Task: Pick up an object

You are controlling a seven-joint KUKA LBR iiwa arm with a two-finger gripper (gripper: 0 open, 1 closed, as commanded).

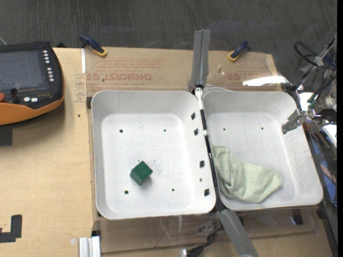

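- Hovering at the right rim of the right bin point(300, 194), the tool point(293, 123) shows as a grey tip with an orange part behind it; whether it is released or clenched cannot be told, and nothing is seen held in it.
- The cloth point(245, 179), pale green and crumpled, lies in the right bin against its left wall and near its front edge. From the tool it lies toward the camera and to the view's left, within the same bin.
- The cloth's long axis runs roughly from the bin's left wall toward its front right corner.
- The block point(141, 172), dark green and small, sits in the left bin point(107, 159), in its front half, apart from every wall. It lies well apart from the tool, beyond the divider between the bins.
- Judgement: the cloth is the nearer candidate; the block calls for a reach across both bins.
- Writing: the cardboard sheet point(134, 71) on the desk point(43, 186) behind the bins carries red print, upside down from this view, not legible with confidence.
- A pendant point(27, 82) with a screen rests at the desk's left edge; its screen text is too small to read.
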